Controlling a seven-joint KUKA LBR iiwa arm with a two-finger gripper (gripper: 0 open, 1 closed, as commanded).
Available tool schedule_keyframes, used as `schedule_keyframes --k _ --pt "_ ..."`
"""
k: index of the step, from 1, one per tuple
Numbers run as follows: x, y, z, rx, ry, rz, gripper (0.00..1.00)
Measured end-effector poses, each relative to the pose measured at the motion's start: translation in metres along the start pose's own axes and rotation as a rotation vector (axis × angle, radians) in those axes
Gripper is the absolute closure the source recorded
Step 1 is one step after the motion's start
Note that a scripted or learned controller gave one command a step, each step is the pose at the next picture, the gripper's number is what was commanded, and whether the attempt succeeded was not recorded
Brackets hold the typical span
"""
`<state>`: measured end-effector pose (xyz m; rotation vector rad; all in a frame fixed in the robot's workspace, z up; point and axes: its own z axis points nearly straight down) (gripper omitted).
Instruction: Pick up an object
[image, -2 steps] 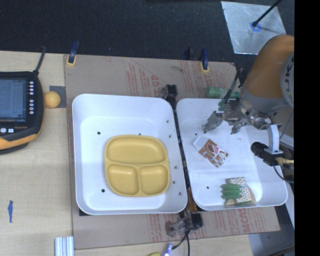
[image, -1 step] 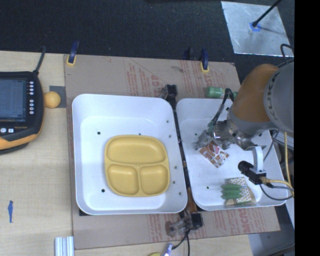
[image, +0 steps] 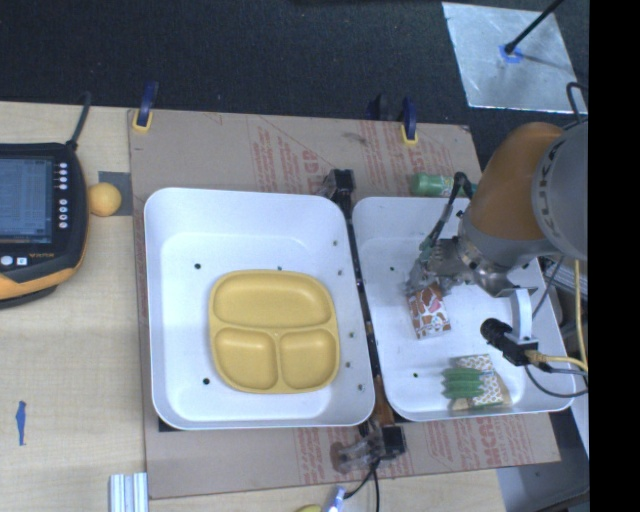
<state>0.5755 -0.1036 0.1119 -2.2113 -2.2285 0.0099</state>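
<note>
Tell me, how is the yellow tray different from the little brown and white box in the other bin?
The yellow tray is plain yellow; the little box is patterned brown and white. The tray looks far bigger than the box. The tray is an open dish split into three sections, while the box is a closed packet. The tray lies alone in the left bin, away from the arm; the box lies in the right bin, just under the end effector. Both rest on a white bin floor.

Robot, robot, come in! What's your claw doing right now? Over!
Gripper low in right bin, over patterned packet. Grasp unconfirmed. Green-striped packet lies apart, near front. Yellow tray in left bin.
</note>
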Motion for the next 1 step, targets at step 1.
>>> schedule_keyframes --k 1 --pt "0.0742 0.0012 -0.0804 -0.003 0.003 0.003 1.00"
